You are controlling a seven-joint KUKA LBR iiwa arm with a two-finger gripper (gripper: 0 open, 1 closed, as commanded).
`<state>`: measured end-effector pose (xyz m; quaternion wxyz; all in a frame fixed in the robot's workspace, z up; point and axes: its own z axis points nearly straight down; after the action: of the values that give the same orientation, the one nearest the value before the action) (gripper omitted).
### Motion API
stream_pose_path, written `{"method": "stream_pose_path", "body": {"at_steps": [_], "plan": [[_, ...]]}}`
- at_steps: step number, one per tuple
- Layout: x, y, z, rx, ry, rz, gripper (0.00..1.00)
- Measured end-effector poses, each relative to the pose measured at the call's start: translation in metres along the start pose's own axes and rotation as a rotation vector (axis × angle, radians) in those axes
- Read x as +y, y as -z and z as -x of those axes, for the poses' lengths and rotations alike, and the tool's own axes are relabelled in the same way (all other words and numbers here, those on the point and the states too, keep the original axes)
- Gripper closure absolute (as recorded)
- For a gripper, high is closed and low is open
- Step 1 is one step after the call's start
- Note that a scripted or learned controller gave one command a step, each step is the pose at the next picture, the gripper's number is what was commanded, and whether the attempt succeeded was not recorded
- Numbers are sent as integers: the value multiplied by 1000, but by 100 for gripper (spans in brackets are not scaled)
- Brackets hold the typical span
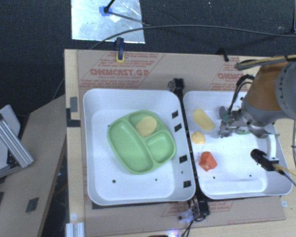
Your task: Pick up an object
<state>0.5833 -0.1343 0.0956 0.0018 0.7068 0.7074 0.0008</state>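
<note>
The right bin (237,181) holds three loose things. A pale yellow wedge (203,118) lies near its upper left, a small yellow lump (198,138) sits just below it, and a red block (207,160) lies lower still. My gripper (226,126) hangs low over the upper middle of this bin, a short way right of the pale yellow wedge and apart from it. A sliver of green (240,129) shows just right of the gripper; what it is I cannot tell.
The left bin (103,181) bears a green divided plate (133,149) with a round yellow piece (147,126) in its top compartment. A black-clipped divider (186,137) separates the bins. The grey and orange arm (274,93) crosses the right bin's upper right corner.
</note>
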Motion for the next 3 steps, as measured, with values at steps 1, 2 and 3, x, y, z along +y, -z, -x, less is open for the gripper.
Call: {"method": "stream_pose_path", "body": {"at_steps": [1,2,3], "plan": [[-3,59,8,0,-2,3,100],[1,124,9,0,3,4,100],[2,145,9,1,4,1,100]]}}
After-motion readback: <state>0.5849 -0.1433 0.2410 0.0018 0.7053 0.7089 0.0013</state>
